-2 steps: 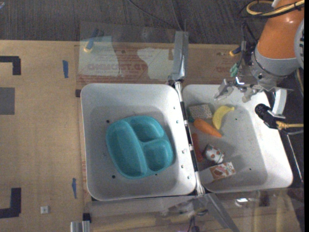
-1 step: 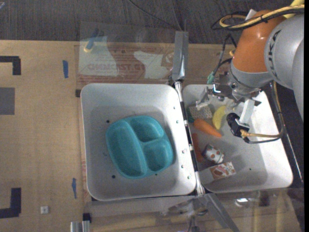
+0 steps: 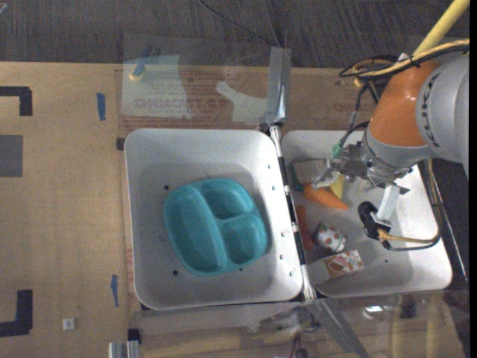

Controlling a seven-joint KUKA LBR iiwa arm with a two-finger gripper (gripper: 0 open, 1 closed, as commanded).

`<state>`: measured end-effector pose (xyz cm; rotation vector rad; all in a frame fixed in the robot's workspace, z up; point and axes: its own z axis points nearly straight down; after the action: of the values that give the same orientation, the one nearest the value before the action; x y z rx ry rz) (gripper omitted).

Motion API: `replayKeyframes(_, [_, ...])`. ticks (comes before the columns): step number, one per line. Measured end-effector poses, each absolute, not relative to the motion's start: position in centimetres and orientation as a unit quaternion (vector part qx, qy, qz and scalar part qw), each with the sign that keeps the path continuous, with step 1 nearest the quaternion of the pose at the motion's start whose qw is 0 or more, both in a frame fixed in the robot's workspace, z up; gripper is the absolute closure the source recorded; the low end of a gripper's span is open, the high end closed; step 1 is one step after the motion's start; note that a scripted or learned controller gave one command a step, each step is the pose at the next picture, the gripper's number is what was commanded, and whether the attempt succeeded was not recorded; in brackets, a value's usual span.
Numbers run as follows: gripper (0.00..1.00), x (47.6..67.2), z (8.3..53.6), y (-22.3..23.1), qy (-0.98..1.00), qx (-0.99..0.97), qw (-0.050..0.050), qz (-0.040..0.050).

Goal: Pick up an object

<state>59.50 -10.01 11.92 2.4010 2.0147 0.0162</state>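
Note:
My gripper [image 3: 337, 173] hangs over the upper left part of the right bin [image 3: 425, 271], below the arm's orange band [image 3: 401, 118]. Just under it lie an orange carrot [image 3: 325, 198] and a yellow piece [image 3: 339, 188]. A greenish packet [image 3: 306, 171] lies to its left. Nearer the front are a small red and white cup [image 3: 329, 237] on its side and a flat red and white packet [image 3: 343, 262]. A thin orange item [image 3: 300, 227] lies along the bin's left wall. Nothing visibly hangs from the gripper.
The left bin [image 3: 145, 162] holds a teal divided plate [image 3: 216, 225]. A black cable [image 3: 371, 222] with a yellow tip loops from the wrist over the right bin's middle. A metal divider [image 3: 277, 95] stands behind the two bins.

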Motion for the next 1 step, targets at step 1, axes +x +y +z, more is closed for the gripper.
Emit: replayKeyframes(1, [0.0,59.42,8.73,-11.42,0.695,0.719,0.003,0.0031])
